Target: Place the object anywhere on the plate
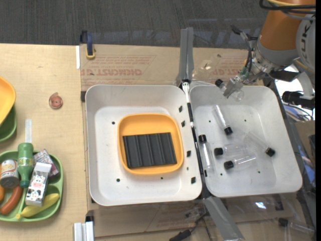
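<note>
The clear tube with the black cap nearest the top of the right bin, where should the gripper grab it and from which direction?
Judging by its pose, grip the clear tube mid-barrel, coming straight down from above. It lies flat on the right bin floor, slanting from upper left to its black cap at lower right, apart from the other tubes, so the gripper should close across the barrel, not along it.

Below-left of the gripper (233, 89): two white bins (95, 134), one orange plate (150, 122), about five clear black-capped tubes (220, 119).
</note>
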You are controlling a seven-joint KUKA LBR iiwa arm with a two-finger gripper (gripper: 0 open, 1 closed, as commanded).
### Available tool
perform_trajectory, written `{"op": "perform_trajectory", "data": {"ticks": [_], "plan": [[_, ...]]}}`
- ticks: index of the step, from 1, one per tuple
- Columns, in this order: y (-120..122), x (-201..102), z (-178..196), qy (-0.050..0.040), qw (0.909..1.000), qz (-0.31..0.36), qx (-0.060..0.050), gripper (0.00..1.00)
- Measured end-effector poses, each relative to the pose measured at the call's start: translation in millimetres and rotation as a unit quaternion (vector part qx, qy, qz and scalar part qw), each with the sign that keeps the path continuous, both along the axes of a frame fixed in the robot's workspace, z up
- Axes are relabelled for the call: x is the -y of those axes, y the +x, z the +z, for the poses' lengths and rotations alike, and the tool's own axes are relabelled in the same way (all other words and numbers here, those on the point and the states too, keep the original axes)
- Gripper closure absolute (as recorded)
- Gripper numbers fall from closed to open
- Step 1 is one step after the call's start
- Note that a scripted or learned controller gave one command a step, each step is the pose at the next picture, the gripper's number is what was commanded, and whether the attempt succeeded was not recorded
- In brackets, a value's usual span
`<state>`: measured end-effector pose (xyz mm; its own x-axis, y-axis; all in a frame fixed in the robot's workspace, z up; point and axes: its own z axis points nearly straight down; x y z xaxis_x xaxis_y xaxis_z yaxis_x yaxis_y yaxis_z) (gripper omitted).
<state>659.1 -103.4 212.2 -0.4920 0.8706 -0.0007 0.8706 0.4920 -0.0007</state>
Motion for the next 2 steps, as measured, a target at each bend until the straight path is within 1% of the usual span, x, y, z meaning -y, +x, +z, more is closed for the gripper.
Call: {"op": "perform_trajectory", "data": {"ticks": [1,2], "plan": [[0,-17,33,-0.0003,0.9978,0.066,0.001,1.0],[-3,-11,21,0.0001,0.987,0.161,0.001,1.0]]}}
